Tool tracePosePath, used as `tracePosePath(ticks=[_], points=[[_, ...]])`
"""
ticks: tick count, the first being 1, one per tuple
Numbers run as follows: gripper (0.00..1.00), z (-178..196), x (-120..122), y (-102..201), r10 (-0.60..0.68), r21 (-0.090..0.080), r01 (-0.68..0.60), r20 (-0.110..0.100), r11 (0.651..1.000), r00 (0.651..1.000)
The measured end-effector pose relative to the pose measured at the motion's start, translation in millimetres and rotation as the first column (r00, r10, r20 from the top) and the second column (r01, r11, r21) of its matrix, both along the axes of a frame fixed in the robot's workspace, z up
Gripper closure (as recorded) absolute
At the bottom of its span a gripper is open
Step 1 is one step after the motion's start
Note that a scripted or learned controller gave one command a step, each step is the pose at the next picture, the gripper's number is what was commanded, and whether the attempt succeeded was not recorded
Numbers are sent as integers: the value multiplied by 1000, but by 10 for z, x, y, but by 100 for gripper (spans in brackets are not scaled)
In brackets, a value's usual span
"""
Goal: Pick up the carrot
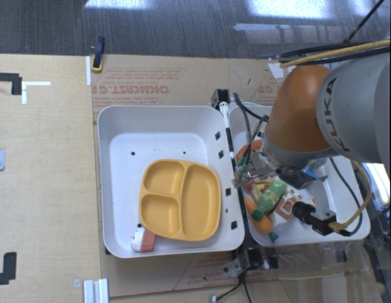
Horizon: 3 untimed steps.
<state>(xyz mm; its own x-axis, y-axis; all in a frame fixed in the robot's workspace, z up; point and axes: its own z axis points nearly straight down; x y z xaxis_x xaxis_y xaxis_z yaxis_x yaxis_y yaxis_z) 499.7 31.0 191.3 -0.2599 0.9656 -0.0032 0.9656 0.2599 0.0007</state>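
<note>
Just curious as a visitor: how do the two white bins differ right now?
The left bin holds a yellow divided plate and a small pink and white item; the right bin holds a jumble of small toys, including the carrot. The arm hangs over the right bin, not the left. Both are shallow and white.

small orange carrot with green top, near right bin's front-left corner

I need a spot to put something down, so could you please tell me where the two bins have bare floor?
Left white bin: bare floor behind and left of the yellow three-compartment plate; a small pink-and-white item fills its near corner. Right white bin: crowded, with the arm over jumbled toy food, including the orange carrot.
</note>
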Motion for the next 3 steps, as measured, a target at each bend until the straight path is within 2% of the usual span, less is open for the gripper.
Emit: tracePosePath(ticks=[1,2,3], points=[[100,-11,126,401,-266,-1,266,-4,964,964],[100,-227,-205,680,-566,-3,566,-8,824,824],[100,72,192,911,-772,-3,772,-2,635,635]])
